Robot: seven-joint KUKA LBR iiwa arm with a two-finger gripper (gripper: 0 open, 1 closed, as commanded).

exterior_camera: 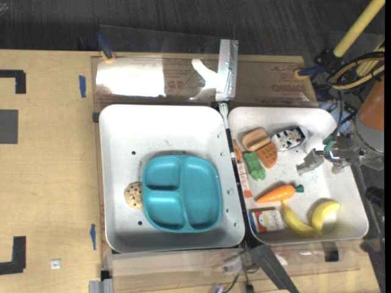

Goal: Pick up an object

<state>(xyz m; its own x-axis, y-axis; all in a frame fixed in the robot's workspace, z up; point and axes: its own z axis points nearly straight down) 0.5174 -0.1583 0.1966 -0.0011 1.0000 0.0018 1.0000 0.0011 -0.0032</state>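
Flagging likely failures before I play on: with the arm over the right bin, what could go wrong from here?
The gripper hangs over bare bin floor, so a straight descent may close on nothing. The banana, lemon and small carton lie packed together in the right bin, so one may be nudged instead of grasped. The carrot is round and might roll away.
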